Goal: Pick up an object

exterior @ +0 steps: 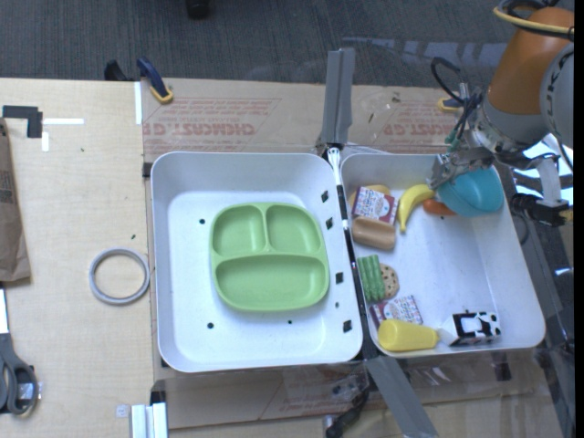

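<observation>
Reaching in from the right over the right bin [511, 272], with the gripper [453, 167] at the rim of a blue cup [476, 192] in the far corner. Looks clamped on that rim, cup tilted, so the lift step seems in hand. Calls next for a straight rise, clear of the banana [412, 204] and something orange [436, 208] just beside.
</observation>
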### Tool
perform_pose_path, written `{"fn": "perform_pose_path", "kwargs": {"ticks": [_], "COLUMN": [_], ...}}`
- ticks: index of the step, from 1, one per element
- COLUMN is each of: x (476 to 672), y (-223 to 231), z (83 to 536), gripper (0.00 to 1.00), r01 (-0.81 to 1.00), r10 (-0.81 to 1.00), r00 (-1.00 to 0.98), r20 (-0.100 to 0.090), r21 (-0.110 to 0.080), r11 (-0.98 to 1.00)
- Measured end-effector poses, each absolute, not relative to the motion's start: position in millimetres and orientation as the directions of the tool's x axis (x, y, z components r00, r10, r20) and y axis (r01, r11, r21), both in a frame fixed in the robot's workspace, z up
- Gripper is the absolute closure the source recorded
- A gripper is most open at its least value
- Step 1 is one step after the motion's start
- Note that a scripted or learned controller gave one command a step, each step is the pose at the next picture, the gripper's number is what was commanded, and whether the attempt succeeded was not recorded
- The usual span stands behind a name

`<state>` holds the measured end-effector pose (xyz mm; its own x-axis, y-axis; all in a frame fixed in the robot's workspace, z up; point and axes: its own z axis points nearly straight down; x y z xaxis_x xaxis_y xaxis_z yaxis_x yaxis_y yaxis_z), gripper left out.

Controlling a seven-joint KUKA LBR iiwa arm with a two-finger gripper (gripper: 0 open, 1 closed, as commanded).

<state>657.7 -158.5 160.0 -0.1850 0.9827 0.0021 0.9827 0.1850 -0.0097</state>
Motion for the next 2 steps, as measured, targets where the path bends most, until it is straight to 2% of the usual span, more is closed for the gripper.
{"fn": "perform_pose_path", "kwargs": {"ticks": [1,2], "x": [639.7,646.8], "y": [-156.4,-146.1], "z": [126.1,115.7], "gripper": [0.00,0.00], "r01": [0.913,0.985], "r10": [0.913,0.985], "r00": [-0.407,-0.172], "r20": [-0.002,-0.006], "r21": [-0.005,0.001], "r11": [0.407,0.172]}}
